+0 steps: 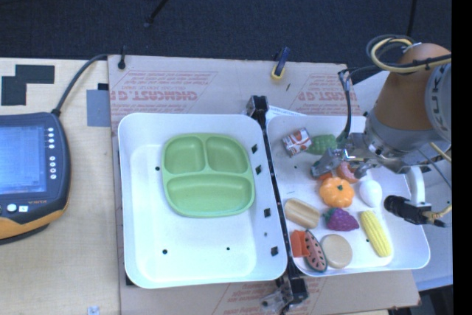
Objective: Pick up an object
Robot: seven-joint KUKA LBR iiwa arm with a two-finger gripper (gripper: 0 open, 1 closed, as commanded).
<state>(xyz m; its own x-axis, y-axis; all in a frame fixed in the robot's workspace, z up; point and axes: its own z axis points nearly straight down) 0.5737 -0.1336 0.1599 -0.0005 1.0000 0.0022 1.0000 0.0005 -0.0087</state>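
The arm is reaching in from the right over the right bin [420, 251], its gripper [341, 161] hanging low near that bin's far edge, just above the orange pumpkin-like toy [337, 192]. I am not able to tell from here how the jaws are standing; the wrist body is covering them, and nothing is visibly pinched. The toy food is crowding the right bin: a small red-and-white can [296, 142] toward the far-left corner, a green leafy piece [322, 143] beside it, a white egg [369, 192] next to the orange toy, a bread roll [302, 213] by the left wall, a purple grape bunch [340, 219] in the middle, a corn cob [377, 232] toward the right edge, and a watermelon slice [315, 251] and a tan round biscuit [338, 250] along the near edge. The left bin [140, 247] is carrying a green divided plate [208, 175] near its middle. I am judging the gripper to be lining up on something at the far side of the pile, probably because items there are sitting less tightly packed; neighbours touching could spoil the grasp.
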